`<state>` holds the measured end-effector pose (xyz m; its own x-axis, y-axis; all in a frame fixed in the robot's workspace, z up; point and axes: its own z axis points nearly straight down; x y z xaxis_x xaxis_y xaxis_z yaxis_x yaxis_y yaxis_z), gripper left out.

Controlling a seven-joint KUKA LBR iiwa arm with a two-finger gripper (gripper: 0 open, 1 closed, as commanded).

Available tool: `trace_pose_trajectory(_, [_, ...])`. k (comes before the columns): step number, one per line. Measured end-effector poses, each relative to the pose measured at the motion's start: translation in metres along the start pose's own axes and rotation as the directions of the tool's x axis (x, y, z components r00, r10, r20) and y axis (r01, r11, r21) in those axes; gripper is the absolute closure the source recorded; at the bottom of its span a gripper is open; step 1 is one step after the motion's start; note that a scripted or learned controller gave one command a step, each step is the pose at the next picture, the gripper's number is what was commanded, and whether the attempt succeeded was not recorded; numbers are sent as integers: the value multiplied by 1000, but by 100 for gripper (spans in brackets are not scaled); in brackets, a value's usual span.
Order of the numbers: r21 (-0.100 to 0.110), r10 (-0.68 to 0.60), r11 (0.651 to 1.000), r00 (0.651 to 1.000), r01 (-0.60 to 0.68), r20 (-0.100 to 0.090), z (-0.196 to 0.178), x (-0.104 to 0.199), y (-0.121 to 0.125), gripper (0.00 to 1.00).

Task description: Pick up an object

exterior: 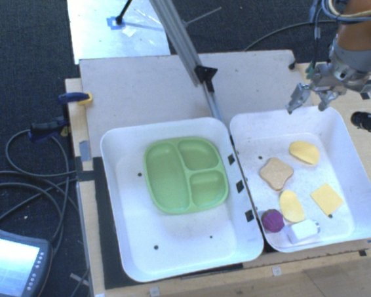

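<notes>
In the camera view, the arm is reaching in from 3 o'clock, and its gripper [312, 97] is hanging over the far rim of the right bin [361, 159], at about 1 o'clock of that bin. The two fingers [297, 98] are standing apart, so the jaws are released and nothing is sitting between them.

The things that the task allows are all lying in the right bin, at 6 to 7 o'clock from the jaws. The nearest one is the yellow oval piece [304, 152], lying flat and just a little to the 6 o'clock side of the gripper. Its long axis is running from 10 o'clock to 4 o'clock. Beside it, toward 7 o'clock, the tan toast-shaped piece [276, 173] is lying, apart from it. Farther toward the near rim there are the yellow egg-shaped piece [292, 206], the yellow square slice [326, 199], the purple round thing [273, 220] and the white block [303, 231]. These last three small ones are crowding together, touching or almost touching.

I am judging that the coming move is turning on this: the jaws are needing to travel toward 6 o'clock and down to the oval piece, closing across its short side.

The left bin [133, 249] is holding a green divided plate [185, 175], well apart from the gripper. The tabletop [140, 90] behind the bins is bare board.
</notes>
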<state>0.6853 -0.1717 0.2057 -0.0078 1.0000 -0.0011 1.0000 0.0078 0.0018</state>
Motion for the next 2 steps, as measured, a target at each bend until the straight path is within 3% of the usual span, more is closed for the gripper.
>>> trace_pose_trajectory(1, [0,-1,1000,1000,1,1,0,0,0,0])
trace_pose_trajectory(2, [3,0,1000,1000,0,0,43,5,-3,0])
